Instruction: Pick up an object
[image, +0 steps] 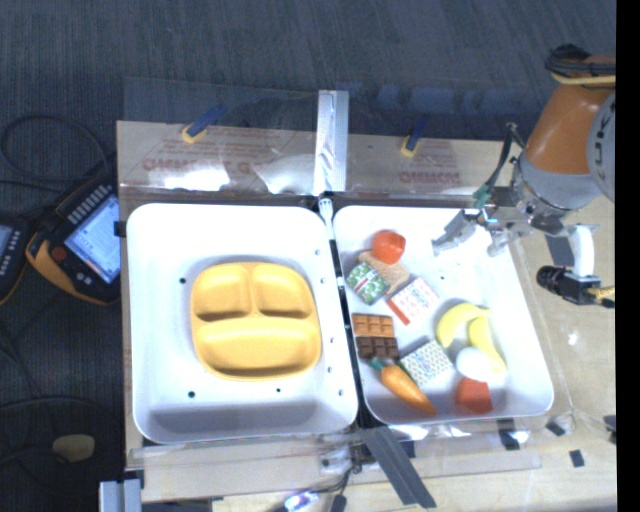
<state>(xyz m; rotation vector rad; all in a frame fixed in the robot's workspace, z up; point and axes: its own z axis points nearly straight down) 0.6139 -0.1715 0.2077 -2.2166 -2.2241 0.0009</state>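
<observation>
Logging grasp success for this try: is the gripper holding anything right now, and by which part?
Nothing is held. The gripper hangs open over the right bin's upper right corner, apart from the toys.

Faint reddish lettering runs across the clear plastic sheet (215, 160) at the upper middle of the frame, above both bins, but it is too blurred to read. Printing on the small white-and-red packet (414, 299) at right centre is equally illegible.

arm: seen at the upper right, orange band above the grey wrist | hand (470, 228): pointed to the left, fingers spread apart | held: nothing between the fingers
</observation>
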